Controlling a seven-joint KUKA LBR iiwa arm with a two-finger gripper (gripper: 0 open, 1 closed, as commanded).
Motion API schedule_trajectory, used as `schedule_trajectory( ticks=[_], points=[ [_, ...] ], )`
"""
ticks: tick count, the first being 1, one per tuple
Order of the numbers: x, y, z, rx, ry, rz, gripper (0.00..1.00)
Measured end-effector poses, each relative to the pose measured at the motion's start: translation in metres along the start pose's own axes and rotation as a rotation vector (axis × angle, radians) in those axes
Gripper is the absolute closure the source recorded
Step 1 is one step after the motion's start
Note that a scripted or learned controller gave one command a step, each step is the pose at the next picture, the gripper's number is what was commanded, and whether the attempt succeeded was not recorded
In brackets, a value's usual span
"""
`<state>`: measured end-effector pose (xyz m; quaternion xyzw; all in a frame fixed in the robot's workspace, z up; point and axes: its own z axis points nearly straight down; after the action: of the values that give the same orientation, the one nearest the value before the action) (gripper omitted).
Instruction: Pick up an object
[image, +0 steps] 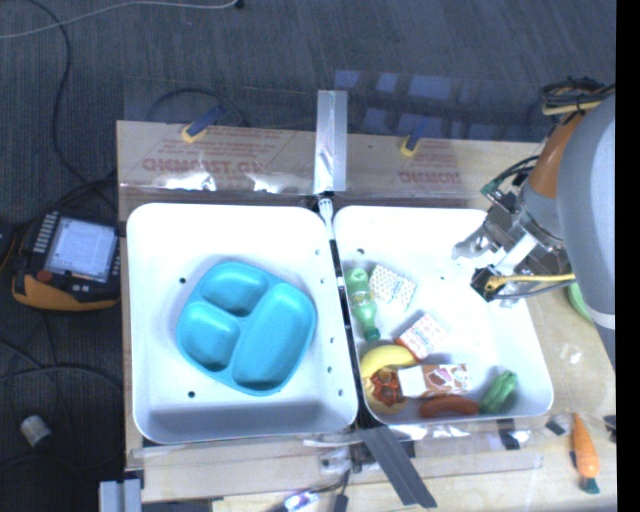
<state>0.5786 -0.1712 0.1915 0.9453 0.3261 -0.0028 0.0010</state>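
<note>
Grey arm: reached in from the right, orange band above the wrist, ending over the right bin's (540, 340) far right side.
Gripper (492, 268): hung above the bin's right part, over bare white floor; whether it stood wide or narrow could not be told, and nothing was seen in it.
Nearest candidates: a small red-and-white packet (424, 334) and a pale dotted packet (391, 287), both apart from the gripper, toward the bin's middle.
Front cluster: a banana (385, 357), a printed carton (433, 379), a dark red sausage-like piece (448, 406) and a green pepper (498, 391), crowded together.
Divider side: a green bottle (361, 305) close against the wall.
Left bin (150, 300): a blue divided tray (246, 326) lying flat.
Step, as judged: choosing and approaching; no object lifted yet.
Doing it well: probably favour one of the packets lying apart, centre over it, descend straight, and avoid the packed front corner where neighbours could block the grasp.
</note>
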Motion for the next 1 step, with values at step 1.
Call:
schedule_trajectory(
  ticks=[1],
  points=[
    [0.0353, 0.0894, -0.0652, -0.003, -0.001, -0.371, 0.0]
  ],
)
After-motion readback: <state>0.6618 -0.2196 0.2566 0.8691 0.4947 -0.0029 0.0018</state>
